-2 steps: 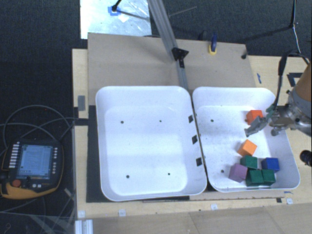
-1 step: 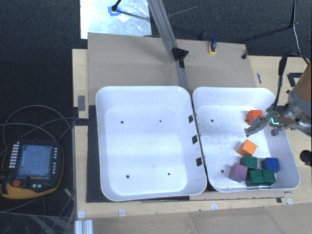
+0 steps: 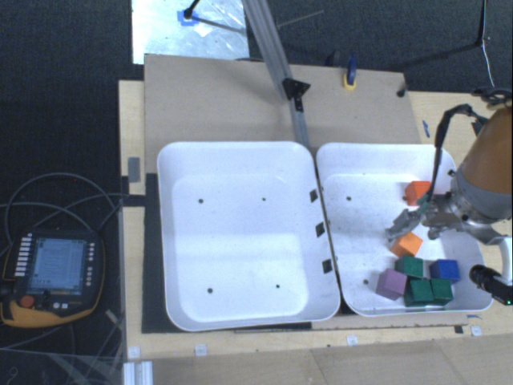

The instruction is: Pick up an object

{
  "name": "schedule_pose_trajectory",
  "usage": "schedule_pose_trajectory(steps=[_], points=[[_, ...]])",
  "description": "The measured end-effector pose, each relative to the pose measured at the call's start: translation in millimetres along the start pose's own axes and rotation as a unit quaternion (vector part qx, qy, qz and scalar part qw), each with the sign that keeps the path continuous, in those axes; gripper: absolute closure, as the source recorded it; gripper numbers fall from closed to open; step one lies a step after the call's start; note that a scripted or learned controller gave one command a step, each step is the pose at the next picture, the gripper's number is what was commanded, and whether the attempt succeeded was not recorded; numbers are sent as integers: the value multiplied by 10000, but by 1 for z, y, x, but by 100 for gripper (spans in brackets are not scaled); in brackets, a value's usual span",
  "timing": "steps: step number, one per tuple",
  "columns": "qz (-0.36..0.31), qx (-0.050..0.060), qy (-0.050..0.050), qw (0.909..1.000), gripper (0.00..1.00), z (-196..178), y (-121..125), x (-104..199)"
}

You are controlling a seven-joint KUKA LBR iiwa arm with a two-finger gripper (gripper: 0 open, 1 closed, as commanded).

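The bench [image 3: 240, 95] is the biggest thing in view, a pale board carrying two shallow white bins. Taking the seam where the bins meet as the landmark, the left bin [image 3: 184, 167] lies directly left of it and the right bin [image 3: 353, 167] directly right of it, their inner walls touching at three dark clips. One arm [image 3: 490, 167], orange-brown at the wrist, hangs over the far side of the right bin from the seam. One teach pendant [image 3: 52, 277] with a lit screen sits on the floor well left of the seam, beyond the left bin and off the bench.

The gripper [image 3: 405, 227] reaches from the arm back toward the seam, low over the right bin's floor; its grey fingers look slightly apart, with nothing seen between them.

There are six small blocks, all in the right bin, clustered in the part farthest from the seam and toward the near edge. Two are orange: the upper orange block [image 3: 416, 191] lies just beyond the gripper, partly behind the arm's cable, and the lower orange block [image 3: 408, 244] sits just beside the fingertips, tilted like a diamond. Two green blocks [image 3: 422, 283] sit nearer the front, one behind the other. One blue block [image 3: 445, 270] touches the greens on the side away from the seam. One purple block [image 3: 392, 283] touches them on the seam side.
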State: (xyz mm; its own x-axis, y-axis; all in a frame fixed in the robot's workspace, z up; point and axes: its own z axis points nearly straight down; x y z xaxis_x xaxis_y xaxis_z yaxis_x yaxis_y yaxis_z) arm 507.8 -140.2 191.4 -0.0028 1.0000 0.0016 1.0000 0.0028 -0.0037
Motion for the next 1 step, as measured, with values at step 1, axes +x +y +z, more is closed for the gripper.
schedule_pose_trajectory(steps=[1], points=[[5, -3, -3, 10000, 0, 42, -1, -2]])
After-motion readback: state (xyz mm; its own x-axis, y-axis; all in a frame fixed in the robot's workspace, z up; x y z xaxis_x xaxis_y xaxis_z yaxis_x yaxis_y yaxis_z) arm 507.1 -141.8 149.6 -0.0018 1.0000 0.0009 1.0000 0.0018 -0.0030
